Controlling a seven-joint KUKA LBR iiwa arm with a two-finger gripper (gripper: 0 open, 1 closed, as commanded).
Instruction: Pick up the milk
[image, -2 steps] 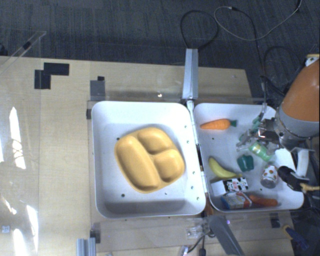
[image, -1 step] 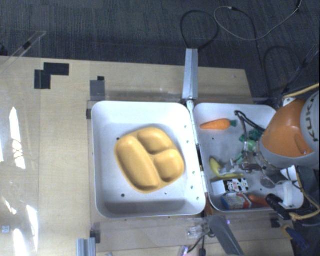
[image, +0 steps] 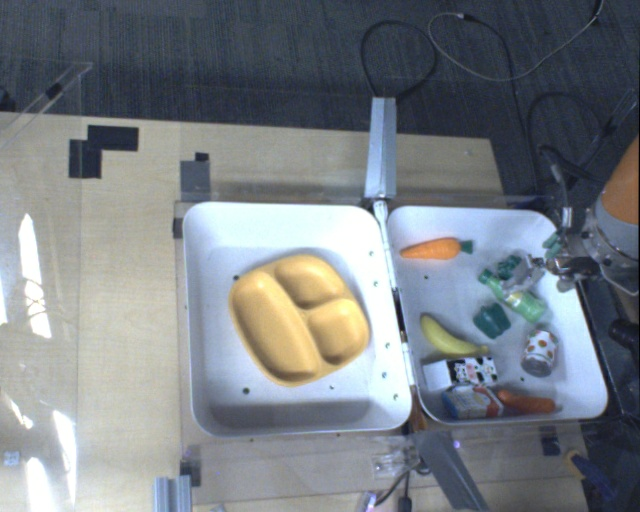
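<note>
Grey arm with orange band: cut off at right edge; gripper fingers' state indeterminate; small white cow-patterned milk carton: print too small to read.

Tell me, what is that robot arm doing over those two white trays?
The arm is trying to pick up the milk, a small carton lying near the front of the right bin. Its gripper sits at the bin's right edge, away from the milk and holding nothing that I can see. Around the milk lie a banana, a carrot and a green bottle. The left bin holds a big yellow divided dish.
</note>
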